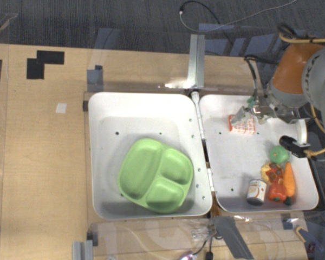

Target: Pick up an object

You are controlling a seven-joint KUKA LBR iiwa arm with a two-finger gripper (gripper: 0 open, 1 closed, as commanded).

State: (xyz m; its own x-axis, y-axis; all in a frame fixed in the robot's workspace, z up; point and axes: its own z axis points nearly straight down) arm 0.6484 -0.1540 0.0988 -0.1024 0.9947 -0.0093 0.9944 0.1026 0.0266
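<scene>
So in your overhead camera view you've got the two white bins side by side, and the left bin (97, 145) has just a green divided plate (156, 174) sitting toward its front, so nothing easy to grab there. All the pickable stuff is in the right bin (227, 167): a small red-and-white packet (243, 125) up near the back, and then a cluster jammed in the front right corner, a green ball-ish thing (279, 154), an orange carrot-shaped piece (288, 179), a red item (278, 193) and a little can (255, 191) standing upright. The arm comes in from the right and the gripper (248, 114) hangs right over the packet, so my guess is that's your target, probably because it sits alone with room around it, unlike the crowded corner pile. The packet lies flat, long axis running roughly left to right across the bin, tilted a touch. Whether the fingers are spread or pinched I honestly can't tell from this angle, and I can't see the packet between them, so I wouldn't call it grabbed yet.
</scene>
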